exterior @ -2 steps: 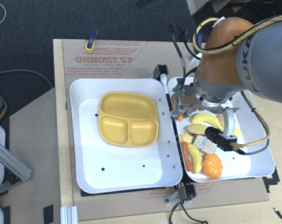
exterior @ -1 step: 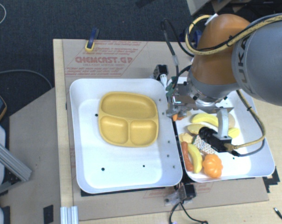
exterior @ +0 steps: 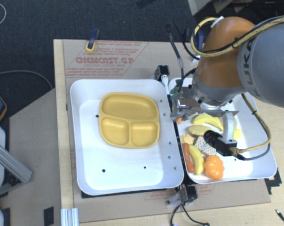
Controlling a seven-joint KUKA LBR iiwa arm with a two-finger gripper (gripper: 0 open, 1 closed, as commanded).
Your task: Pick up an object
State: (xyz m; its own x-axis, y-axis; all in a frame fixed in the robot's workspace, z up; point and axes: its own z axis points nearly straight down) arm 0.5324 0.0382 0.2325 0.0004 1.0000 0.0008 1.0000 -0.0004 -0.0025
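Note:
The right bin holds a heap of toy foods. A yellow banana lies just under the wrist. In front of it are a smaller yellow piece, an orange fruit, a red-orange carrot-like stick and a speckled pale piece. My gripper hangs low over the back left of this heap, close above the banana. The big grey and orange wrist hides most of it. Nothing can be seen held.
The left bin holds a yellow divided plate in its back half. A ridge with screws separates the two bins. A cardboard sheet lies behind them, with a yellow-and-blue clip on its far edge.

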